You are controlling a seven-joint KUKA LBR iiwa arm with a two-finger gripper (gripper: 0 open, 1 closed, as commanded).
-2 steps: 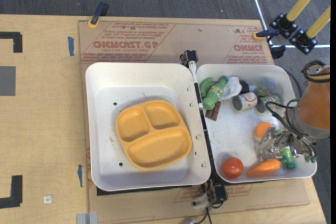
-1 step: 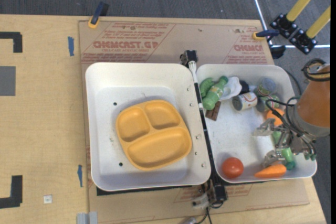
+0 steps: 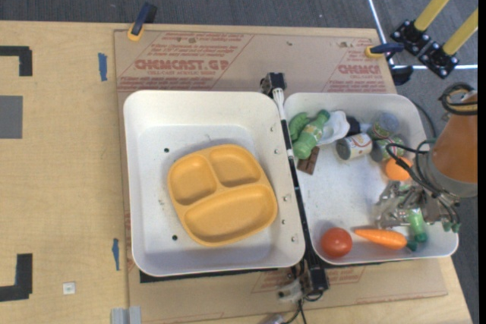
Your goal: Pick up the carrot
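1. Carrot (image 3: 380, 238): lying flat near the front edge of the right bin (image 3: 334, 186), orange, tapered end pointing toward the tomato, green top at its right end.
2. Tomato (image 3: 336, 242): red, round, just left of the carrot's tip, close but seemingly not touching.
3. Gripper (image 3: 401, 210): hovering low over the right bin's right side, just above and behind the carrot's thicker end; metallic fingers blurred against clutter, so cannot tell whether spread or pressed together. Nothing visibly pinched between them.
4. Arm (image 3: 459, 155): entering from the right edge, orange band showing above the wrist.
5. Back of the right bin: a green plush-like item (image 3: 307, 133) beside the divider, a small can (image 3: 351, 149) lying near the middle, an orange piece (image 3: 396, 168) near the arm, other small objects too jumbled to name.
6. Left bin (image 3: 152, 125): holding a yellow divided tray (image 3: 222, 193) with three compartments, sitting slightly tilted toward the front.
7. Both bins side by side on a cardboard sheet (image 3: 190, 61) atop the wooden bench (image 3: 61, 163).
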